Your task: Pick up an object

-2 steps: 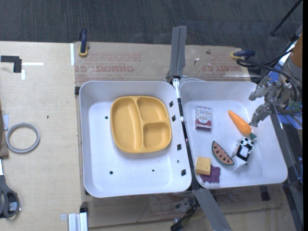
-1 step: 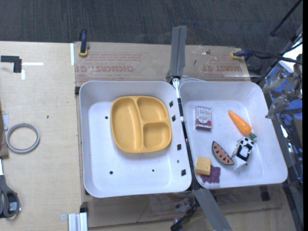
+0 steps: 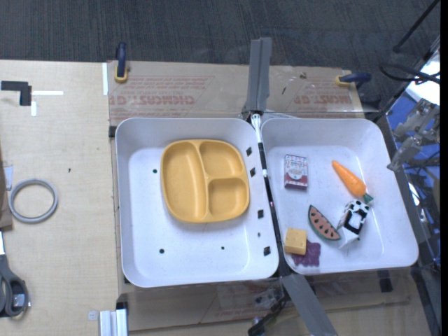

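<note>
You cannot tell the end effector point(image 3: 413, 135) state; nothing is lifted. The orange plastic carrot point(image 3: 348, 177), nearest it, remains to pick.

camera view | fixed overhead | slanted down | both bins point(image 3: 126, 208)

Pale grey metal robot parts point(image 3: 414, 137) just beyond the right bin's point(image 3: 392, 187) right rim, thin angular struts, blurred silvery surfaces, dark cables above them, finer detail too small to tell
</note>
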### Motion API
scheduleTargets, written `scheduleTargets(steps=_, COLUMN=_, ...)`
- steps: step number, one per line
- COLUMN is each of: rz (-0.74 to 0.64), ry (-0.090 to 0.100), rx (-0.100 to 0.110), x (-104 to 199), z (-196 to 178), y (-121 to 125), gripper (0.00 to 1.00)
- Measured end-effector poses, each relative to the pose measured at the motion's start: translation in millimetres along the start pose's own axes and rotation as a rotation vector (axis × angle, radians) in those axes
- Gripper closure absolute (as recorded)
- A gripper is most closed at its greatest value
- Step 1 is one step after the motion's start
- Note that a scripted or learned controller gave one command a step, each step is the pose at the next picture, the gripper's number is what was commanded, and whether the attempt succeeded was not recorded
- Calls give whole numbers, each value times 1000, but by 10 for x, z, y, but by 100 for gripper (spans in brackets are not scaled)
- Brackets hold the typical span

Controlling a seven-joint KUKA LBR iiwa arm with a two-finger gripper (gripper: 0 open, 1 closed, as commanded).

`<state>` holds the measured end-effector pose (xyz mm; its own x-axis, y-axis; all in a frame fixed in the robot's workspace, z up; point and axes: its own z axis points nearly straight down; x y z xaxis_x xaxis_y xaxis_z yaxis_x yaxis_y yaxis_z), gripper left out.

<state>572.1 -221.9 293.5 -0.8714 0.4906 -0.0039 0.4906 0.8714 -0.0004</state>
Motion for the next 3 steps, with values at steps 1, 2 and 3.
scheduleTargets(steps=1, rz=290, ry=2, rx=1, x=-247, z=498, y=143, gripper=0)
scheduleTargets(steps=2, rz=621, ry=3, rx=2, x=-301, z=748, y=177, gripper=0)
scheduleTargets(steps=3, rz=579, ry=0, rx=1, x=-632, z=566, y=354, gripper=0)
